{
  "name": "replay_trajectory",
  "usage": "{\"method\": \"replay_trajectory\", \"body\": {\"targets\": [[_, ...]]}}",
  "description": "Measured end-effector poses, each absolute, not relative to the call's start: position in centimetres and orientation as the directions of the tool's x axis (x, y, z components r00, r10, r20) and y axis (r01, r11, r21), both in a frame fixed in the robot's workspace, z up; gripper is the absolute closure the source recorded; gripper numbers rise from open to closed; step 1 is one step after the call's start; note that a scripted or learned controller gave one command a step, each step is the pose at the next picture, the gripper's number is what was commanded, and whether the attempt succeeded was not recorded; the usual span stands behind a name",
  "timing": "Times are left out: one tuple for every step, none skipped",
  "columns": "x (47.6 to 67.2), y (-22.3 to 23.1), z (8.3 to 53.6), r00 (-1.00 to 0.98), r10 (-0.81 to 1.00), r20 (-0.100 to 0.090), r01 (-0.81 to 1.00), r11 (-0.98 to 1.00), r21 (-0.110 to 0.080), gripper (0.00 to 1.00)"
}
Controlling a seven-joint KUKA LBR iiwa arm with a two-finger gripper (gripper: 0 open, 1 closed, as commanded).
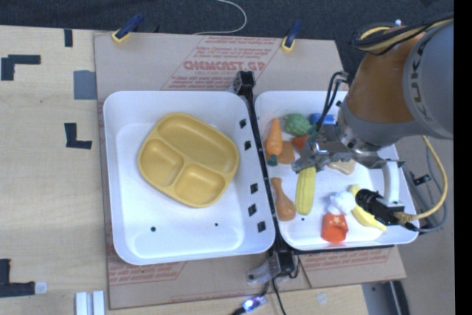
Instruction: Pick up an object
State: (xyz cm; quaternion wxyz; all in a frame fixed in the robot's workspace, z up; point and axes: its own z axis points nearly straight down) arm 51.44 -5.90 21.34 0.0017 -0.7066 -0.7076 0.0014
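Red print on the cardboard sheet under the bins reads "CHEMCAST GP" — the smaller lines around it are too fine to read. The left bin holds a glossy yellow tray, moulded into compartments and lying near the bin's middle. In the right bin, smooth plastic toy foods are scattered: an orange carrot by the left wall, a knobbly green piece, a ribbed yellow corn cob — just under the metal gripper, whose finger state I cannot tell. A red piece sits by the near edge.
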Motion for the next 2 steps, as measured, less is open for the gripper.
{"method": "replay_trajectory", "body": {"targets": [[51.1,-6.7,21.4,-0.001,1.0,0.0,1.0,0.001,-0.005,1.0],[51.2,-5.7,23.2,-0.003,1.0,0.001,1.0,0.003,-0.003,1.0]]}}
